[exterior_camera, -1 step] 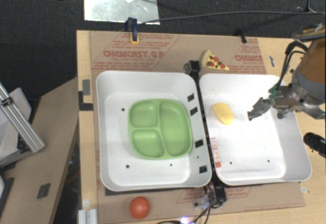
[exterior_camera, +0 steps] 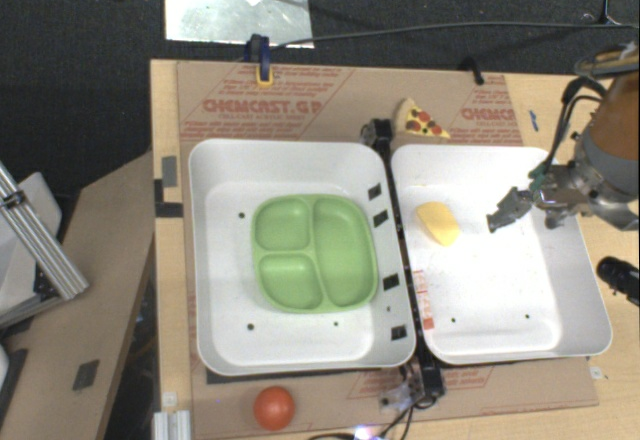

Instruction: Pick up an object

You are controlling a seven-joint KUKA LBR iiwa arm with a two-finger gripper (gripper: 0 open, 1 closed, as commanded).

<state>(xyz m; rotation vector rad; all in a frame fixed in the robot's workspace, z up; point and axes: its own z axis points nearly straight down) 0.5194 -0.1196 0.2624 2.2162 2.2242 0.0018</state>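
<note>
The gripper [exterior_camera: 508, 211] hangs over the right bin [exterior_camera: 575, 328]; a yellow object [exterior_camera: 438, 223] lies just left of it, apart from its tips.

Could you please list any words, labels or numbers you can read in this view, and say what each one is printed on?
"CHEMCAST GP": red print on the brown board behind the left bin, readable at its left.
A second red print on the same board, behind the right bin, looks like the same word but is too cut off to read.
Small red marks between the bins: too small to read.

overhead slanted view, both bins [exterior_camera: 300, 160]
</note>
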